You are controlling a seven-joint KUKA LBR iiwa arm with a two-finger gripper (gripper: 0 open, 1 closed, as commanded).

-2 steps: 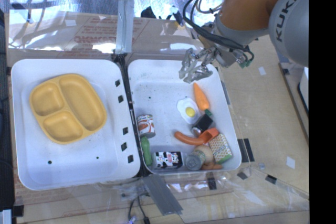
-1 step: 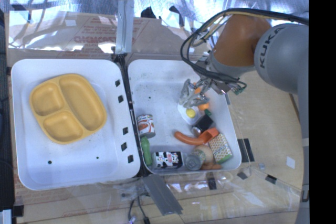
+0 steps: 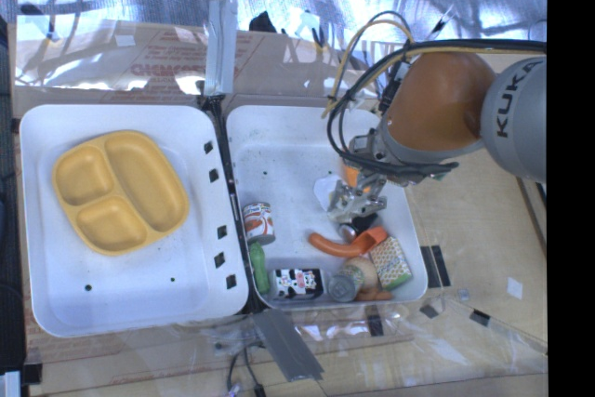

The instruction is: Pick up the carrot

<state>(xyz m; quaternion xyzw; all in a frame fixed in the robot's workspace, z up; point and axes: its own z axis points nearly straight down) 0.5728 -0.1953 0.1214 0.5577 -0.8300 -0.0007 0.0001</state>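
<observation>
Right bin [image 3: 279,130]: we logged the carrot [image 3: 337,244] lying near the front right, just below the gripper [image 3: 356,205], beside a small can [image 3: 258,222], a carton [image 3: 297,282] and a patterned box [image 3: 392,262]. We could not tell how the jaws stood. Left bin [image 3: 56,297]: we logged a yellow divided plate [image 3: 119,191].

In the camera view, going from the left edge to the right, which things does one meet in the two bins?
yellow divided plate → small can → green item → black-and-white carton → carrot → gripper → speckled block
</observation>
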